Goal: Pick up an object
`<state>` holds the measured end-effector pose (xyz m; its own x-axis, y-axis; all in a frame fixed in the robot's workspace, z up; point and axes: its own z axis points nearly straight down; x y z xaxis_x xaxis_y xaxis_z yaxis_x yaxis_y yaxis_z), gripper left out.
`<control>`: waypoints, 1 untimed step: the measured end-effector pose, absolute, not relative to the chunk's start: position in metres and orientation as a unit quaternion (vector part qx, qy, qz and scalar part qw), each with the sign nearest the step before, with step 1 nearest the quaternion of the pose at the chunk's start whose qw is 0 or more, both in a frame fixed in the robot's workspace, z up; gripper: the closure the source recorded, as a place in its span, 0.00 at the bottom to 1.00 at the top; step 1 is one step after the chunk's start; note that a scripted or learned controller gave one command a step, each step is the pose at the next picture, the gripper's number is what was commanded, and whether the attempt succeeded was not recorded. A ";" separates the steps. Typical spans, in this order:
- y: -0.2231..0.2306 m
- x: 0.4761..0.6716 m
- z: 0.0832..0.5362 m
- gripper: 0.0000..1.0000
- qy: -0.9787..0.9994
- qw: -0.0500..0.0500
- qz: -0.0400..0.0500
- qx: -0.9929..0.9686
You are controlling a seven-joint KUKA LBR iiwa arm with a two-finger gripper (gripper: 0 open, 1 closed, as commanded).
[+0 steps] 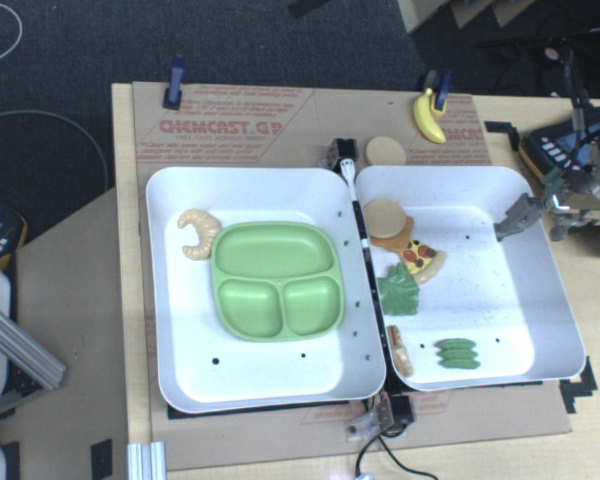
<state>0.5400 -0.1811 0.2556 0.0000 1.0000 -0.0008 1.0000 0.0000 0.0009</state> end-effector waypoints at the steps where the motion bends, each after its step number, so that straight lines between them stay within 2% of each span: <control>1: -0.168 0.496 0.135 0.00 0.707 -0.007 -0.003 0.708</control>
<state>0.4964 -0.1679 0.1355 0.0015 1.0000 0.0052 0.9999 -0.0015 -0.0144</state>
